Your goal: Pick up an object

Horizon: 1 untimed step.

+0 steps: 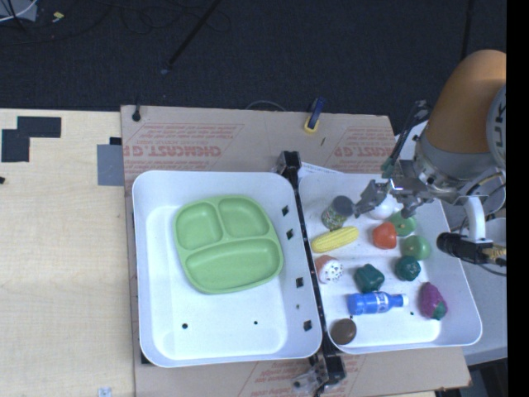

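White shallow plastic left bin (157,304): green three-compartment plate (229,243) parked | right bin (463,325): toys scattered for picking | gripper (388,195): jaw state cannot be told, hung over red-orange toy (383,236) beside yellow corn cob (335,239)

Red print is seen on the flat brown cardboard sheet (248,143) that lies under the two bins. It is printed in two places along the sheet's far edge, once behind the left bin and once behind the right bin, and in both places it stands upside down in the camera view. The letters are small and blurred, so the words cannot be read with certainty. More red print is seen on the sheet's near edge, also unreadable. A label on the small blue plastic bottle (376,303) cannot be made out.
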Tool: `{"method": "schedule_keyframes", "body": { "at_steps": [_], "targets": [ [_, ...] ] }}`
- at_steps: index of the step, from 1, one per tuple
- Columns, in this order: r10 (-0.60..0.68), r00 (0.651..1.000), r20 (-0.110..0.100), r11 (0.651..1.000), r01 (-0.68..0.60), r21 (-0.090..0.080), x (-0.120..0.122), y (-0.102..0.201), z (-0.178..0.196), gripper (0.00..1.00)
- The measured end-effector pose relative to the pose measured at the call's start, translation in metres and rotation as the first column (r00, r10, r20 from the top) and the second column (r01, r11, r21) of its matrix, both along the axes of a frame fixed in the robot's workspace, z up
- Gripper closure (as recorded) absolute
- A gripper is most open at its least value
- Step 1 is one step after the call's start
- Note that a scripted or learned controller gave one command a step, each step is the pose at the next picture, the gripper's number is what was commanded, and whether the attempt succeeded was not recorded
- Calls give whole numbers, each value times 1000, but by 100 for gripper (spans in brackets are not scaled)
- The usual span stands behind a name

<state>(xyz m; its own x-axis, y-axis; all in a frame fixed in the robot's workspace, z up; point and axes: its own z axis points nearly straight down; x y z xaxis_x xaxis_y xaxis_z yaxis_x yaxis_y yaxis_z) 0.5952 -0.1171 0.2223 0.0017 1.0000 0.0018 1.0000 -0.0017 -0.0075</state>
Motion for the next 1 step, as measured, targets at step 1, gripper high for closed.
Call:
{"method": "schedule_keyframes", "body": {
  "at_steps": [1],
  "targets": [
    [-1, 1000, 1, 1000, 1, 0, 1, 6, -45, 0]
  ]
}}
